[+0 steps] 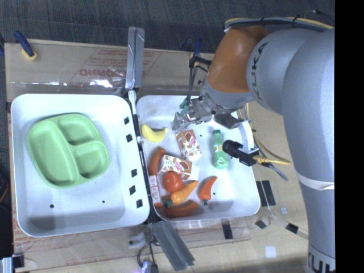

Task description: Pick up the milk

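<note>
Milk lies mid-bin, fingers just above its top edge.

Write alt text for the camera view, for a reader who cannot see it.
A grey arm's pincer hovers at the far edge of the right bin, just above a milk carton lying among a banana, green bottle and other toy food. The left bin holds a green tray.

Brown bench bearing two white bins, left and right, side by side.
</note>
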Action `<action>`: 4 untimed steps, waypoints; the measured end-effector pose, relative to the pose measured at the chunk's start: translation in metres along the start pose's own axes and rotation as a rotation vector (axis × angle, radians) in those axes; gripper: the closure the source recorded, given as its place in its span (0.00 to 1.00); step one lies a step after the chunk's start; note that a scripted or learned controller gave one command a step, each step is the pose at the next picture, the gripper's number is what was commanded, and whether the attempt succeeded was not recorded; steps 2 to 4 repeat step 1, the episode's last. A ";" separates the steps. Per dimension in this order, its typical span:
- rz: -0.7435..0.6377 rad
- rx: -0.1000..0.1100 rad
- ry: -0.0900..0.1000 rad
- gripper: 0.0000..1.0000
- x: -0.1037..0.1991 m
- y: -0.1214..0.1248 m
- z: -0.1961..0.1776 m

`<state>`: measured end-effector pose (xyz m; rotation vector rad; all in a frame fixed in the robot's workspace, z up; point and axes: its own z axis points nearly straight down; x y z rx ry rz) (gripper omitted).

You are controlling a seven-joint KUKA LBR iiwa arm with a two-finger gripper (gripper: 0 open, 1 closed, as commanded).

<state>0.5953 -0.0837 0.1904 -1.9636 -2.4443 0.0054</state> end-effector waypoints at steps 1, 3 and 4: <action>0.071 0.000 0.000 1.00 0.048 -0.043 -0.013; 0.071 0.000 0.000 1.00 0.048 -0.043 -0.013; 0.071 0.000 0.000 1.00 0.048 -0.043 -0.013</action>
